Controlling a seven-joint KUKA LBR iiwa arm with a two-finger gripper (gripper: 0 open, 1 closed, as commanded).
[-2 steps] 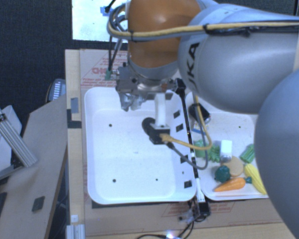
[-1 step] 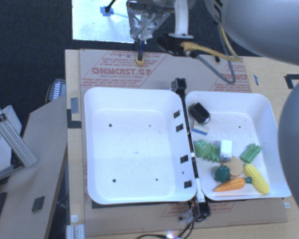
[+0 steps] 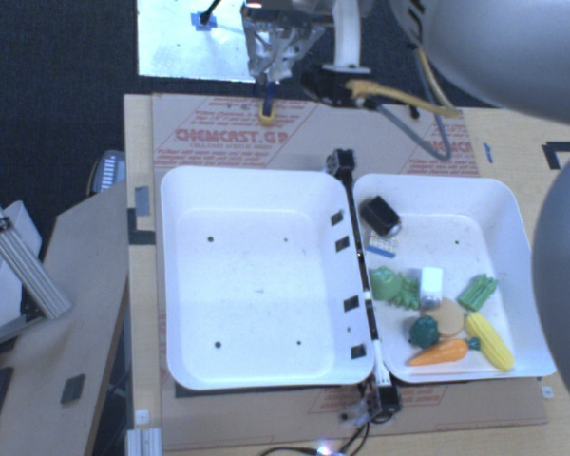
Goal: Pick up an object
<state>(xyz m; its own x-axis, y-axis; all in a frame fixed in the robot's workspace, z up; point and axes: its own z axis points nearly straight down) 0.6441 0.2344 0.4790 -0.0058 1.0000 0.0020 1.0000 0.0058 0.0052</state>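
My gripper point(image 3: 265, 84) hangs high over the back of the bench, beyond the left bin point(image 3: 185, 198). Just under its tip I see a small dark and yellow piece point(image 3: 266, 114); whether it is held or lies on the board below is unclear. The right bin point(image 3: 508, 207) holds a black box point(image 3: 381, 216), a blue and white card point(image 3: 381, 246), a green leafy toy point(image 3: 395, 286), a white block point(image 3: 430, 281), a green vegetable point(image 3: 477, 292), a dark green broccoli point(image 3: 423, 331), a tan round piece point(image 3: 449, 318), a yellow corn cob point(image 3: 489, 341) and an orange carrot point(image 3: 439, 352).
A black divider with clips point(image 3: 356, 264) runs between the two bins. Both bins rest on a printed cardboard sheet point(image 3: 228, 136). Cables point(image 3: 399, 98) trail from the arm over the bench's back. A metal rail point(image 3: 19, 264) leans at the far left.
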